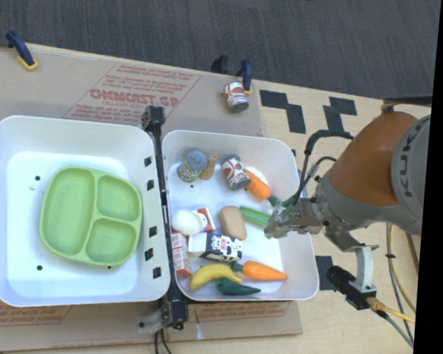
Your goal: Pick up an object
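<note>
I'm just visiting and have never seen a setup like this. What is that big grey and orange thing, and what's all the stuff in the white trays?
That is a robot arm, seen from a camera above the bench. Its gripper hangs over the right bin, close to a green stick. That bin holds toy food: carrots, a banana, a small can. The left bin holds a green divided plate. I cannot see anything held between its fingers.
</note>
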Controlling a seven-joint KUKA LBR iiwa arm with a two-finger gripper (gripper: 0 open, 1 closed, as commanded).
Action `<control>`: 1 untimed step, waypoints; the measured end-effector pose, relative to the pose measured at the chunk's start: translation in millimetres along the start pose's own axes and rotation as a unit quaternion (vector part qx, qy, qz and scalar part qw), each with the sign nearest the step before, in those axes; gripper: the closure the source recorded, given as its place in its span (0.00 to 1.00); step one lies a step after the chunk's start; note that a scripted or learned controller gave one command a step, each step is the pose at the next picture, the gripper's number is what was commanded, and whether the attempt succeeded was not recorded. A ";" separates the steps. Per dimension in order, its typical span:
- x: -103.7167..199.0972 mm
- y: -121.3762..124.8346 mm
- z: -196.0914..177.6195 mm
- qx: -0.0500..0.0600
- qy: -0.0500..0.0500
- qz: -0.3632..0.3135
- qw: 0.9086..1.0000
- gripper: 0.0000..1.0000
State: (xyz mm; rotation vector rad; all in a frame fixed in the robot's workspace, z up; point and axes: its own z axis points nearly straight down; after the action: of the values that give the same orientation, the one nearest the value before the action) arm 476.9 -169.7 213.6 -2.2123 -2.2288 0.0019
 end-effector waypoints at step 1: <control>-41.7 -0.4 -0.7 -0.001 0.000 0.002 1.000 1.00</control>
State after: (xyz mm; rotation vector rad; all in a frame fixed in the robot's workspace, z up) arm 476.7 -211.5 214.3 -2.2170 -2.2262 0.0003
